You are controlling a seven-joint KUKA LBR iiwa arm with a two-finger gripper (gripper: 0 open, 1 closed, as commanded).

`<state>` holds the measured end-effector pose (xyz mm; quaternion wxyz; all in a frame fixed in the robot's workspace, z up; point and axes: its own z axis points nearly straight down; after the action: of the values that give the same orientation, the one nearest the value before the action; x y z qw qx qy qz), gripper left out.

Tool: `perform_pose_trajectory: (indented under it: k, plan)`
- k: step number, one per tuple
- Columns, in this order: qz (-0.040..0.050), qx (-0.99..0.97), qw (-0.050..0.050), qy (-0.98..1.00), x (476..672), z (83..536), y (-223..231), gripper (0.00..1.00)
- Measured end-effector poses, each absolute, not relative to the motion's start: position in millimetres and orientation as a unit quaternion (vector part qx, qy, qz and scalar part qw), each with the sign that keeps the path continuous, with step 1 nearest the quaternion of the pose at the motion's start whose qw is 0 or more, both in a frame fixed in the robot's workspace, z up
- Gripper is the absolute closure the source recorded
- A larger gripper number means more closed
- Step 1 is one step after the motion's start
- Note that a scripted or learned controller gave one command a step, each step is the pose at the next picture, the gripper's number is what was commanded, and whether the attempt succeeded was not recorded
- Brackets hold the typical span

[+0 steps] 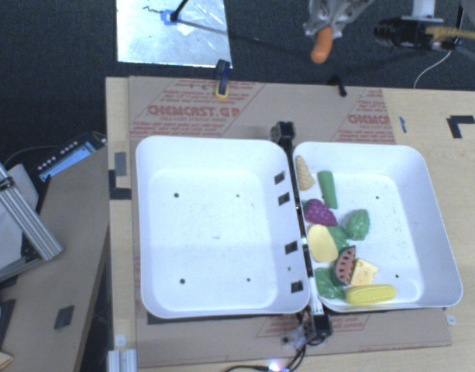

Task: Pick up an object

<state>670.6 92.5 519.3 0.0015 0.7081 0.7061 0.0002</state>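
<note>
A: Where's my gripper (324,31)?

B: High at the back, fingers clamped on an orange carrot (321,47) that hangs just below them, tip down.

A: Handling?

B: I'd guess a light, stiff, smooth plastic toy, so slippery; the hold sits at its top end, mid-body looks safer. The other toys lie well below and in front of the gripper, in the right bin (423,177); the left bin (156,157) is further left.

The hand (324,36) is hanging high above the surface (314,103), gripping an orange carrot (321,46) between its fingers, while toy foods are lying along the right bin's (423,208) left side.
</note>
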Motion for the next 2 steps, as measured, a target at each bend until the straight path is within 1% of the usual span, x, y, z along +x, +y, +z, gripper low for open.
perform_pose_trajectory:
  k: [1,2]
  plan:
    - [-0.0064,0.705,-0.005,0.709,627.2,259.7,142.3,1.0]
    - [-0.0019,0.704,-0.003,0.71,592.0,208.1,192.8,1.0]
